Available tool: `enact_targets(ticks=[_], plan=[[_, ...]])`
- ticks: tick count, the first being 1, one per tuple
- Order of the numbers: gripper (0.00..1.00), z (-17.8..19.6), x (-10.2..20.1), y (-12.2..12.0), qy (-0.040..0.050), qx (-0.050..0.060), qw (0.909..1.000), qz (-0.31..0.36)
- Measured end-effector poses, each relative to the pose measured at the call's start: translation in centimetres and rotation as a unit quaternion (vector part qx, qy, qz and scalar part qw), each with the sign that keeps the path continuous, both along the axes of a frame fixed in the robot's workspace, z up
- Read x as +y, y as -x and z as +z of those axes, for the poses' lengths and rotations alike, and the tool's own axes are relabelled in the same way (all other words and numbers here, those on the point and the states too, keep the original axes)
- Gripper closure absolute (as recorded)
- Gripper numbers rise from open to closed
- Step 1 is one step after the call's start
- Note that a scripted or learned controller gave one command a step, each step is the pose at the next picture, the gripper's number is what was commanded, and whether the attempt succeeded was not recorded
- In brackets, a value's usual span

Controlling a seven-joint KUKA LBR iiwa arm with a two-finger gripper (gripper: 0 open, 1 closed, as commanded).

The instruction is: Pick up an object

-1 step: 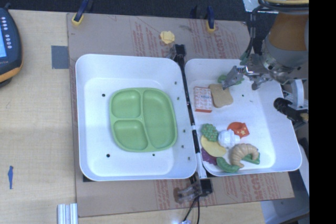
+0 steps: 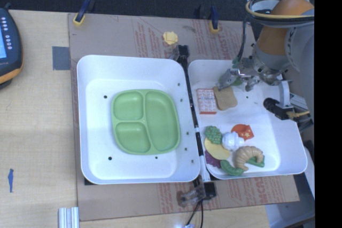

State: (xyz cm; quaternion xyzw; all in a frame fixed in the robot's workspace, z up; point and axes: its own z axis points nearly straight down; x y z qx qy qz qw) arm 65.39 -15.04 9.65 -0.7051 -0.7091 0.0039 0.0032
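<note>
I am watching the arm (image 2: 283,34) reaching in from the right, its gripper (image 2: 231,81) hanging over the far left part of the right bin (image 2: 291,139). The fingers are pointing down toward a tan slice of toy bread (image 2: 226,99), which is lying tilted on the bin floor just below them. I cannot tell from this angle whether the fingers are spread or closed, nor whether they are touching the bread.

Just left of the bread, a small pink-and-white card-like piece (image 2: 206,101) is lying flat against the bin's left wall. Toward the near end of the same bin a heap of toy food is sitting: green broccoli (image 2: 212,133), a red piece (image 2: 242,130), a white round piece (image 2: 231,140), a croissant (image 2: 249,155), and yellow, purple and green bits beneath them.

In the left bin (image 2: 91,115) a green divided plate (image 2: 145,122) is lying flat near the middle. A yellow lump (image 2: 170,38) is sitting on the cardboard beyond the bins, and a handheld pendant (image 2: 8,45) is resting at the far left edge.
</note>
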Motion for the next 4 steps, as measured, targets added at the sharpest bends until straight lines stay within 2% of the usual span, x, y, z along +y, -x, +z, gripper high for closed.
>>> enact_targets(ticks=[1, 2, 3, 4], plan=[[0.0, -0.6, 1.8, 11.0, -0.0021, 0.002, 1.0, -0.001], [0.0, -0.4, 3.6, 2.0, -0.0008, -0.006, 1.0, 0.001], [1.0, 0.7, 3.4, 2.2, -0.0004, -0.003, 1.0, 0.0], [1.0, 10.0, 10.2, 5.7, -0.0017, -0.007, 1.0, 0.002]])
